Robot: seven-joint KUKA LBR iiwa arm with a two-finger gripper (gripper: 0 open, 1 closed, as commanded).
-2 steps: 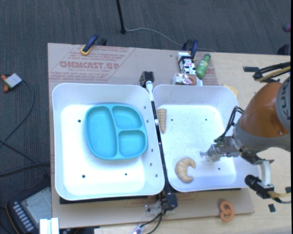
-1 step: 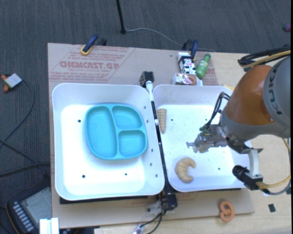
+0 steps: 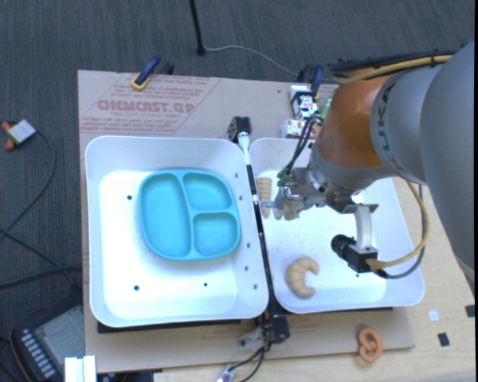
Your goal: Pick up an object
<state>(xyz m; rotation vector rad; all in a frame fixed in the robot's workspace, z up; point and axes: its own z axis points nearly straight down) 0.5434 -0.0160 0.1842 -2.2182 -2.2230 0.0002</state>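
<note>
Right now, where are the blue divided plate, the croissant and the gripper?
blue divided plate [image 3: 190, 214], camera view, middle divider.
croissant [image 3: 301, 277], camera view, middle of its curve.
gripper [image 3: 276, 205], camera view, between its fingertips.

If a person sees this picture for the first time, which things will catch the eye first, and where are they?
The big grey arm with its orange band reaches in from the right and hangs over the right bin. In the left bin lies a bright blue divided plate, the strongest colour there. A tan croissant lies near the front of the right bin.
</note>
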